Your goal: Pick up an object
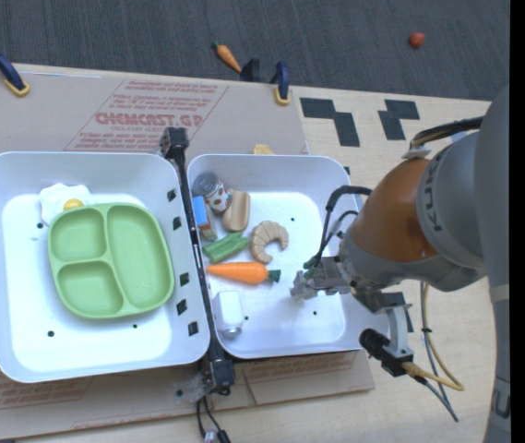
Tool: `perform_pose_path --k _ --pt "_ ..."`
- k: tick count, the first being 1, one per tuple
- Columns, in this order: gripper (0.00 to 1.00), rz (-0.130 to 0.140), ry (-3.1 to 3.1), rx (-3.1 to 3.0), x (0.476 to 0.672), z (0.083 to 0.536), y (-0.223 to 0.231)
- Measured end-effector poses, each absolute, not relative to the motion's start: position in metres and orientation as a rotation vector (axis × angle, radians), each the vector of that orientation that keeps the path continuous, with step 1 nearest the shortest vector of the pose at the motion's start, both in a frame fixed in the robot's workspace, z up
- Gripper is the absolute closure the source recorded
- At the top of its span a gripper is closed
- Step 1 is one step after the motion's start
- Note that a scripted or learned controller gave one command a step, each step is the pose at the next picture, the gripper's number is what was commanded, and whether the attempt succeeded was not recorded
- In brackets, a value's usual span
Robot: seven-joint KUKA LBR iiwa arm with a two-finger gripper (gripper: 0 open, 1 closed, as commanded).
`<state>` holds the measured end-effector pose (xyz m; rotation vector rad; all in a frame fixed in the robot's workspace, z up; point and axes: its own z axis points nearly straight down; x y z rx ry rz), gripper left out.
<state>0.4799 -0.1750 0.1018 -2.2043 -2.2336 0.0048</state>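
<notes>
Here the claw [301, 287] hangs beside the carrot [239, 272].

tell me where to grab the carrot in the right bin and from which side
Grip the carrot across its thick orange middle, coming straight down from above. It lies flat on the right bin floor, long axis running left to right, green top toward the gripper. Set the jaws across the short width. The green pepper lies close along its upper side, so keep slightly toward the leafy end, probably.
</notes>
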Motion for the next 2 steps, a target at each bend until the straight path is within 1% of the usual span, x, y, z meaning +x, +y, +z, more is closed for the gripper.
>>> perform_pose_path --k 1,2 --pt "1.0 0.0 -2.226 -2.218 0.477 0.171 -0.212" --pt "1.0 -0.002 -2.232 -2.218 0.532 0.277 -0.192"
